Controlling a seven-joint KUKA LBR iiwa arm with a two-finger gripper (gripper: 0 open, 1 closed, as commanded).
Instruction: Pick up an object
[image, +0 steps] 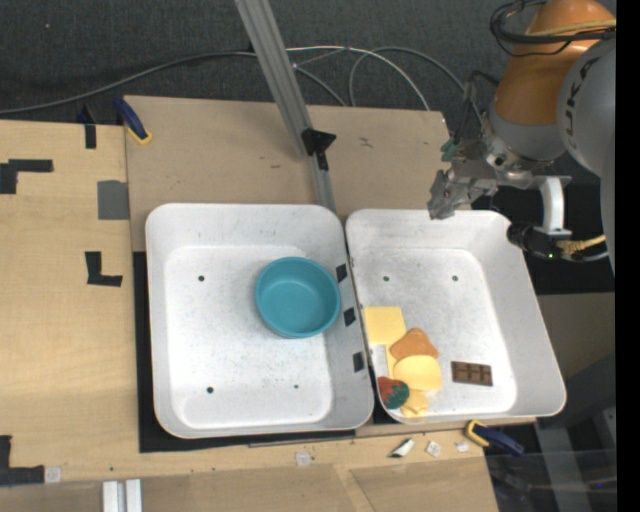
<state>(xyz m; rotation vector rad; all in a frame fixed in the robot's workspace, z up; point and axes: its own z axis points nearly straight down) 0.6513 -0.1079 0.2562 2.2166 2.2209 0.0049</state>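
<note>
Above right bin's (520, 290) far rim, gripper (443, 205); blue bowl (296, 297) in left bin (180, 300).

Wooden bench (60, 300) (dark floor (150, 40) behind).

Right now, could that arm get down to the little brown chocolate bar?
Probably yes. The chocolate bar lies flat and alone on bare floor in the right bin, apart from the yellow pile. The gripper hangs above that bin's far rim, with nothing between them.
</note>
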